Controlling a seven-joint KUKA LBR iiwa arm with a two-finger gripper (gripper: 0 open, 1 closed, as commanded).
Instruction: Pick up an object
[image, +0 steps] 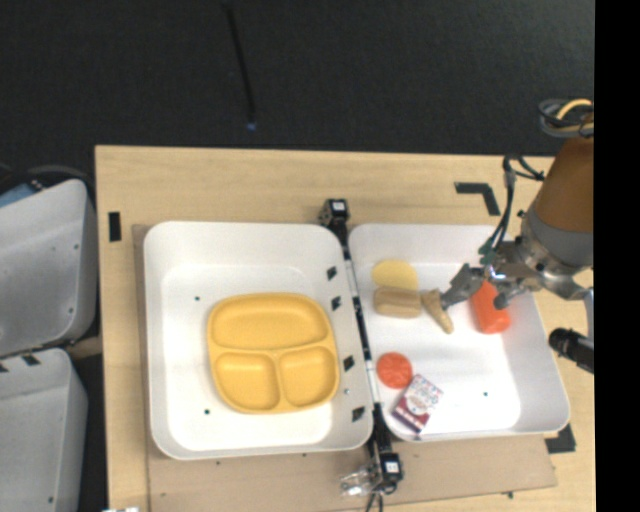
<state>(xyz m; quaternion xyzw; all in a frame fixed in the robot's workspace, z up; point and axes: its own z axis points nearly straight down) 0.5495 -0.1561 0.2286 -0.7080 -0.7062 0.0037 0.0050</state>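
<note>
The bench (300, 170) carries two white bins; the left one (170, 300) holds a yellow divided tray (272, 350). In the right bin (520, 400), toward the bench's right edge, the end effector (487, 283) sits directly over an orange object (490, 310) — its fingers spread wide, one on either side, not yet closed on it. The object stands roughly upright, so the grasp likely calls for a straight descent. A tan wooden piece (437, 311) lies just beside it — toward the bench's middle.
</note>
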